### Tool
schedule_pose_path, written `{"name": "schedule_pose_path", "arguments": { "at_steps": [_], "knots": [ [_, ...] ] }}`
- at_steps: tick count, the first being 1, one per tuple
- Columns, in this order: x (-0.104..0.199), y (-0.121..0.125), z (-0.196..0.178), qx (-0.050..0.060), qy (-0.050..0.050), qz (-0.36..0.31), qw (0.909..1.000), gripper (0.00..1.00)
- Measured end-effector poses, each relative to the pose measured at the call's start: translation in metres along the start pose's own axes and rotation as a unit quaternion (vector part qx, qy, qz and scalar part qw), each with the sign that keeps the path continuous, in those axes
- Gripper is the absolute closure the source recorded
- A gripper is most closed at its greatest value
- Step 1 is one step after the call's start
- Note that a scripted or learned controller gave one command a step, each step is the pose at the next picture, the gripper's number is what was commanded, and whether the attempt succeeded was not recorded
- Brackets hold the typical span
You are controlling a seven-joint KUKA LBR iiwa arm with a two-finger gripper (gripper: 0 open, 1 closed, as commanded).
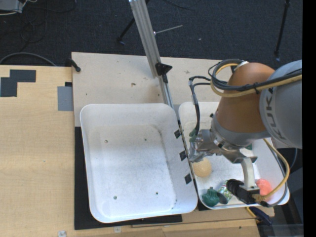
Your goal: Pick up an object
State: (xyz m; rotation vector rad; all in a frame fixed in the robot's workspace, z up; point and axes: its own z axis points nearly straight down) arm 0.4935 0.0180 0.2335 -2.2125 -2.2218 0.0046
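White plastic, two shallow bins side by side on a pale wooden bench (34,147). Left bin (98,127) the wider one in this view, with a few small dark specks on its floor. Right bin (186,112) covered for the most part by the grey arm (289,107) and its orange band (244,100), reaching in from the right.

Gripper (196,149) low over the left side of the right bin, close to the wall shared with the left bin. Open or closed: cannot tell, too much hidden under the wrist and the cables.

Tan round object (202,169) lying on the floor of the right bin, just beneath the gripper in the view; touching it or not, cannot tell. Dark green object (212,197) at the front rim of the same bin, apart from the tan one. Pink-orange object (264,186) near the right rim, well apart from both.

Small black clips (183,155) along the wall between the bins. Aluminium bar (148,38) rising at a slant behind the bins, over the dark floor.
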Motion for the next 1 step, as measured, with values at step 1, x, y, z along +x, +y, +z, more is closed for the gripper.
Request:
{"name": "schedule_pose_path", "arguments": {
  "at_steps": [1],
  "knots": [
    [0.0625, 0.0081, 0.0016, -0.001, 0.000, -0.001, 1.0000, 1.00]
  ]
}}
